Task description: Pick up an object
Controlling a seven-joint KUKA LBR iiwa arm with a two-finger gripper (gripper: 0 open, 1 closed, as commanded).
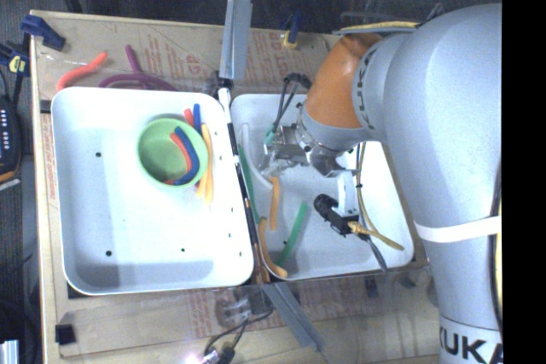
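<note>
Entry: right bin (328, 267), contents and what hangs over it.

- Arm (444, 98): you see it reach in over the right edge and far-right corner of this bin.
- Gripper (276, 156): low over the far-left part of the bin, close to the left wall. You cannot tell whether it is spread or pressed together, nor whether it pinches anything.
- Orange stick (275, 202): the nearest thing to pick. It lies in the left half of the bin, running from far edge toward near edge, with its far end just under the gripper. Contact between them cannot be made out.
- Green stick (296, 230): just beside the orange stick on its right, slanted toward the near edge.
- Second green stick (243, 170): along the left wall.
- Brown curved stick (273, 262): in the near-left corner.

Entry: left bin (102, 256).

- Green bowl (160, 156): toward the far-right corner, holding a red stick (182, 151) and a blue stick (196, 117).
- Yellow stick (206, 166): against the bowl's right rim.

Entry: bench (171, 34), far-left corner.

- Orange-red stick (81, 72) and purple tube (136, 81), both beyond the left bin's far edge.
</note>
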